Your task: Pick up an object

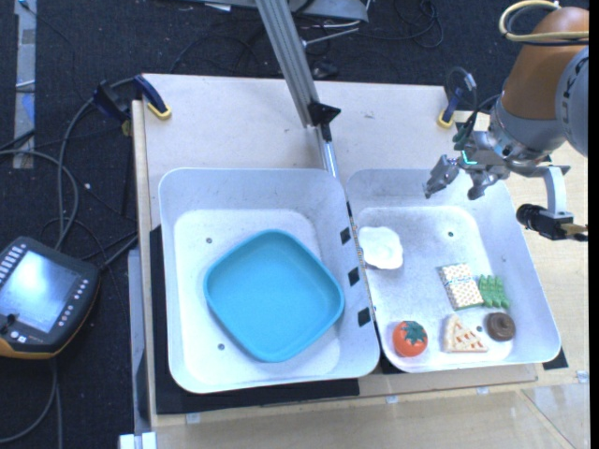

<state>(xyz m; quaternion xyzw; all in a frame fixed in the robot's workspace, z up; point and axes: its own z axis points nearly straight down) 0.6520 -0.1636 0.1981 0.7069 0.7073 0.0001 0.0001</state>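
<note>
- While nothing sits between its fingers, the hand (457, 178) hangs over the far edge of the right bin (426, 215), so by my reading the pick has not begun: every candidate lies loose in that bin and all of the reach, close and lift is left to do.
- Camera view, the things: a white egg-like piece (381, 248) lies nearest, below and to the left of the hand; well below the hand, toward the bin's near rim, sit a checked cracker (459, 285), a green leafy piece (493, 292), a brown doughnut (501, 325), a wedge-shaped slice (462, 335) and a tomato (409, 339).
- The left bin (187, 204), far to the hand's left, carries a blue plate (271, 295).
- Camera view, the pose: the grey arm (547, 73) comes in from the right of the desk (225, 110), its wrist bent so the hand points down and leftward.
- The two fingers look spread, with bare bin floor visible between the tips, though they are small and dark here.
- The hand appears raised above the bin rather than touching it, which I judge only from the slant.
</note>
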